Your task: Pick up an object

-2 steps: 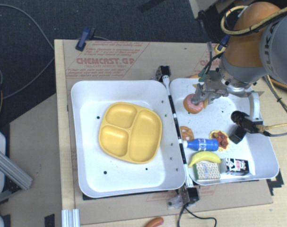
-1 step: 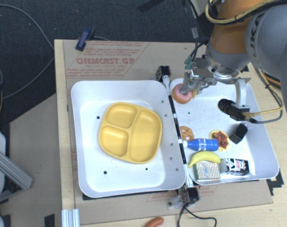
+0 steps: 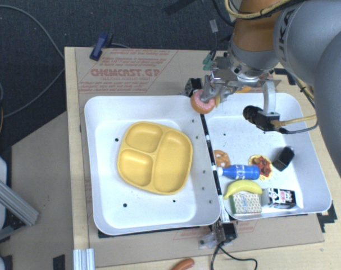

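My gripper (image 3: 209, 96) hangs over the far end of the divider between the two bins, shut on a pink doughnut (image 3: 201, 103) that sits between its fingertips. The doughnut is lifted above the rim of the right bin (image 3: 305, 122). In that bin's near half lie a pretzel (image 3: 221, 157), a blue bottle (image 3: 241, 171), a banana (image 3: 242, 187), a small tan box (image 3: 246, 203), a black block (image 3: 282, 158), a red-and-yellow pizza slice (image 3: 263, 165) and a black-and-white carton (image 3: 281, 196).
A yellow divided plate (image 3: 155, 157) fills the middle of the left bin (image 3: 103, 122). A black attachment with a cable (image 3: 263, 118) hangs off the arm over the right bin's far half. Cardboard lies behind the bins.
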Robot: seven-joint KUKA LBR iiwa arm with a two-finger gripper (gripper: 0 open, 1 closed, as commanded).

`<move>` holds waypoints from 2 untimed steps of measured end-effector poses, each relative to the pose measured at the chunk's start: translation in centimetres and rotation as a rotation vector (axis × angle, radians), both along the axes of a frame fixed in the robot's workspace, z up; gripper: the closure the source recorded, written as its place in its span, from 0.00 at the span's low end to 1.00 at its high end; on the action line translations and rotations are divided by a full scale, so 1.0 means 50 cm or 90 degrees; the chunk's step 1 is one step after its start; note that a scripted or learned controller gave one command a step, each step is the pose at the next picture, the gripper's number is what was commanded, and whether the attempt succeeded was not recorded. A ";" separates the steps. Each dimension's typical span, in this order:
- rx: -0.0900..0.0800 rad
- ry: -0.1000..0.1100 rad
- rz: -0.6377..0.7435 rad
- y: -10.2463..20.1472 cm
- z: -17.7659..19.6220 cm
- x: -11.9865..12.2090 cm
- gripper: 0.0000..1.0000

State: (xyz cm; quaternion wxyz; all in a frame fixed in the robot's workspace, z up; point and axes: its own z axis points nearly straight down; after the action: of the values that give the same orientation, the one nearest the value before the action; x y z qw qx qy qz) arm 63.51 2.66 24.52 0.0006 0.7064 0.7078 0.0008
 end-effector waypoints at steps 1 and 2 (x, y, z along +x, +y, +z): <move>-0.001 -0.001 -0.002 -0.118 0.029 0.011 1.00; -0.001 0.003 -0.002 -0.190 -0.042 -0.090 1.00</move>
State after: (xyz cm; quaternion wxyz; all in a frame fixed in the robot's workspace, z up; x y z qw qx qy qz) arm 58.98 -6.84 22.43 -0.0006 0.7074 0.7069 -0.0010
